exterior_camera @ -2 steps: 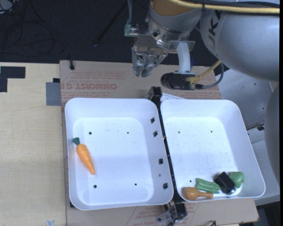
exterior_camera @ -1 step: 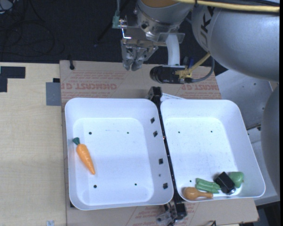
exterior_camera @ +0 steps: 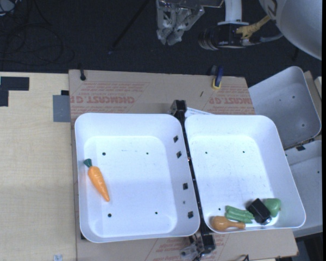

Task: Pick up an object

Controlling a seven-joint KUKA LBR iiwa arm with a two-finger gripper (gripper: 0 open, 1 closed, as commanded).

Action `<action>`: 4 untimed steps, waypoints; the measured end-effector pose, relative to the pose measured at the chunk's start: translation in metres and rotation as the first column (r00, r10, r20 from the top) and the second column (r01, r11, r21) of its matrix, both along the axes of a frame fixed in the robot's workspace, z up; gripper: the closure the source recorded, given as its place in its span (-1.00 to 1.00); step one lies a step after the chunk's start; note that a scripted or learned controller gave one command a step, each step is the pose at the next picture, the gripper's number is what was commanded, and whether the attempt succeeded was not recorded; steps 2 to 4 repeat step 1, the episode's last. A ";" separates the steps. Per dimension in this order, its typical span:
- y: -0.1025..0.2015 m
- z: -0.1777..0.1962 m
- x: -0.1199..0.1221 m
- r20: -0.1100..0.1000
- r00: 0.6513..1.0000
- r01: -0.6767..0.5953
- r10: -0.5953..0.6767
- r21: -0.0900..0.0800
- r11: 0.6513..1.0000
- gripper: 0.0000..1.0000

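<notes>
A pale wooden bench (exterior_camera: 27, 167) holds a flat brown cardboard sheet (exterior_camera: 152, 94), with two shallow white plastic bins (exterior_camera: 129, 125) side by side on it.

Two white bins (exterior_camera: 127, 125); one carrot (exterior_camera: 98, 181); four other toys (exterior_camera: 250, 213).

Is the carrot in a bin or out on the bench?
In. The carrot lies flat on the left bin's floor near its left wall, alone there.

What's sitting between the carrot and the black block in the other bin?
In the camera view, bare white bin floor, then the divider where the bins meet, separates the carrot from the black block.
</notes>
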State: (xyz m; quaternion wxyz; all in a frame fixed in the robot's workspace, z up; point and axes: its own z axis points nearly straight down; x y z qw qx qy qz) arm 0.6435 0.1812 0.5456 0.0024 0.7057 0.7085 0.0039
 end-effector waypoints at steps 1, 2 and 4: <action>0.065 -0.034 0.000 -0.016 1.000 -0.001 0.001 -0.004 1.000 1.00; 0.065 -0.034 0.000 -0.016 1.000 -0.001 0.001 -0.004 1.000 1.00; 0.065 -0.034 0.000 -0.016 1.000 -0.001 0.001 -0.004 1.000 1.00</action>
